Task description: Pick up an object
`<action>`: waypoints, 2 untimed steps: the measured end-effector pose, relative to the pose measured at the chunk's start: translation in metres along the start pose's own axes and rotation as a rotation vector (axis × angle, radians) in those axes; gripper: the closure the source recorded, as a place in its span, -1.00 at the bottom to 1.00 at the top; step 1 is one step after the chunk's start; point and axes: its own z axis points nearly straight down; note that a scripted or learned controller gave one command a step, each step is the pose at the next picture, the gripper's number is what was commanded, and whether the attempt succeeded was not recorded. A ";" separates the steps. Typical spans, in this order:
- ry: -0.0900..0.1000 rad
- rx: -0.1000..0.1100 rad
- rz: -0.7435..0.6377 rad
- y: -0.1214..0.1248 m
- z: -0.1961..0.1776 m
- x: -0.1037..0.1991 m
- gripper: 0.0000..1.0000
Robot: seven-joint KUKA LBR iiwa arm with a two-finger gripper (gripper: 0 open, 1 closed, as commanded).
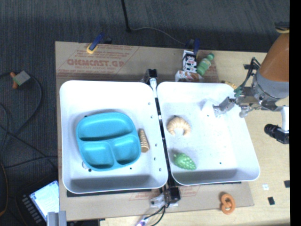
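A tan croissant-shaped toy [179, 125] lies in the left half of the right bin [235, 173]. A bumpy green toy [185, 161] lies nearer the front of that bin. My gripper [233, 108] hangs over the bin's upper right part, well to the right of the croissant toy. Its two fingers stand apart with nothing between them. The orange-banded arm [277, 65] enters from the right edge.
The left bin [70, 173] holds a blue divided tray [107, 140] and a small brown cylinder [143, 141] by its right wall. Behind the bins stand a green bottle [204, 64] and a small carton [188, 65]. An orange ring [227, 202] lies on the bench in front.
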 end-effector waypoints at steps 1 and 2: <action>0.000 -0.001 -0.001 -0.003 0.102 0.002 -1.00; -0.003 -0.003 0.001 -0.044 -0.097 -0.020 -1.00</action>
